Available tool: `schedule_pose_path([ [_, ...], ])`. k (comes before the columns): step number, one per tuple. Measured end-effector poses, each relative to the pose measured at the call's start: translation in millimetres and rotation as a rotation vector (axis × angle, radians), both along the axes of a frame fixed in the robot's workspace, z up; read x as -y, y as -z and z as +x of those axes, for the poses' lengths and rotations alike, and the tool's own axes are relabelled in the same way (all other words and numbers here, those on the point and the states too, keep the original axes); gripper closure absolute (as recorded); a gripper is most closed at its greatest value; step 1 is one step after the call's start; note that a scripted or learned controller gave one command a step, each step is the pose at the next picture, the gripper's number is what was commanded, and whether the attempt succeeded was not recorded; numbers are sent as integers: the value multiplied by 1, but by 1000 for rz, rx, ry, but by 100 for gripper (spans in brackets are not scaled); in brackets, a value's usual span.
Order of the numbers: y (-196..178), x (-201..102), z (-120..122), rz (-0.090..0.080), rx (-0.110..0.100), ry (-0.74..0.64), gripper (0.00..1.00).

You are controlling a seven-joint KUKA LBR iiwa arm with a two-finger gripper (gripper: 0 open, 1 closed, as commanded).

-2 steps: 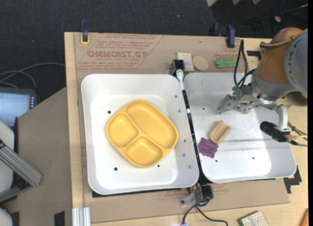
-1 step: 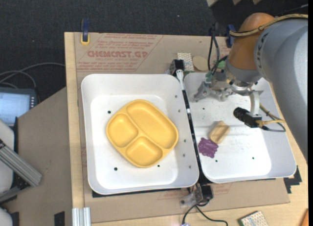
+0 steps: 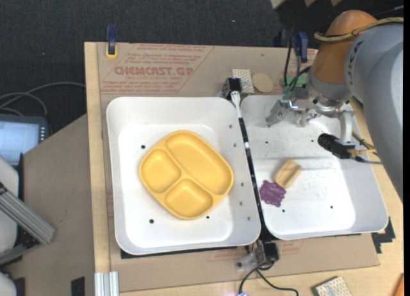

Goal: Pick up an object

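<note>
The arm enters from the right edge of the frame, grey with its orange band at the upper right, the wrist turned downward. The hand stands over the upper left part of the right bin, close to the bin floor. Whether it is apart or together cannot be told, and nothing is seen gripped in it. Red print on the brown sheet covering the bench reads "CHEMCAST GP" at the upper centre, with smaller lines above and below too fine to read. A tan block lies tilted in the middle of the right bin, below the hand and apart from it. A purple piece lies just beside the block at its lower left, near the bin's left wall. The left bin holds a yellow divided plate with three compartments, lying flat at its centre, well apart from the hand. A pale round disc rests on the sheet above the right bin.
</note>
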State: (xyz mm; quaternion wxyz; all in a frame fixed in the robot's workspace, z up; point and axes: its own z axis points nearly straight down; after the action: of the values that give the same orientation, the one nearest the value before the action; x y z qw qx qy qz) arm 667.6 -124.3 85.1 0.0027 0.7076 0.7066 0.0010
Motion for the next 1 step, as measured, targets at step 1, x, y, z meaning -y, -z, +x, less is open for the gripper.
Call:
schedule_pose_path([
  [1,1,7,-61,4,-12,2,0],
])
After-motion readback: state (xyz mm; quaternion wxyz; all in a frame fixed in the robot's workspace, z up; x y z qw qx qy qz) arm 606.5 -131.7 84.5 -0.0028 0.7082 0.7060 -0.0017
